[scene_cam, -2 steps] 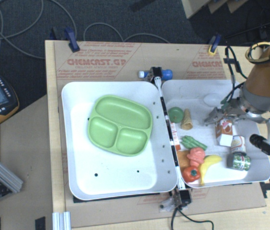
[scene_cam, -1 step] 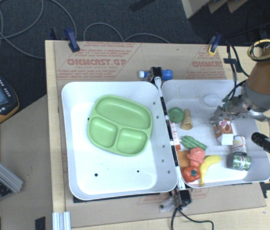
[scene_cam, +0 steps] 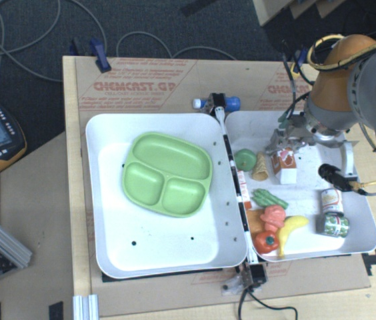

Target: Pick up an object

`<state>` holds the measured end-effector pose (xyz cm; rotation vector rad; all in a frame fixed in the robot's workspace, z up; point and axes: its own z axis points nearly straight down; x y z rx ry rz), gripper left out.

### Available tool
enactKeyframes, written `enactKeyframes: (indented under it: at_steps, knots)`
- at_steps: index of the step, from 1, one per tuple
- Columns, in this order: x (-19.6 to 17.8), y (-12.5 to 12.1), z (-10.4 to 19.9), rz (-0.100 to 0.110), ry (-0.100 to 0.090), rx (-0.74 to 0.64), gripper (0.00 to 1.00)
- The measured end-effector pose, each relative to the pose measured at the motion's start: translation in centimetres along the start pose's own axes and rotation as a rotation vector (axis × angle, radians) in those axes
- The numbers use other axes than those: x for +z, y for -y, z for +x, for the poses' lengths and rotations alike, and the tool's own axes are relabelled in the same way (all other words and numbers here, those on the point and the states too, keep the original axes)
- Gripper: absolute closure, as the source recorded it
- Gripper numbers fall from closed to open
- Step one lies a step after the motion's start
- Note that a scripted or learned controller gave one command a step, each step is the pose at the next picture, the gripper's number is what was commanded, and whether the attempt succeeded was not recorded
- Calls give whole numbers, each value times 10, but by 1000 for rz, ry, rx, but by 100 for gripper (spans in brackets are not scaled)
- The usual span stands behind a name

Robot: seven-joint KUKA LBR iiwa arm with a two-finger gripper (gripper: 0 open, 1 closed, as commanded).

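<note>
Right bin (scene_cam: 365, 242): gripper (scene_cam: 287, 139) above small red-white carton (scene_cam: 285, 165); grip state unclear.

Red print "CHEMCAST GP" reads on the brown masking sheet (scene_cam: 149, 83) at 12 o'clock above the left bin (scene_cam: 101, 199). A partial repeat at 1 o'clock. Can labels illegible.
</note>
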<state>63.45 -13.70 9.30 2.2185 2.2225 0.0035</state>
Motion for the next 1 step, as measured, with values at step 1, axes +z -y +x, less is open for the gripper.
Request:
enactKeyframes:
  at_steps: [1]
  knots:
    - [-93, -8, 91, -1, -1, -1, 100]
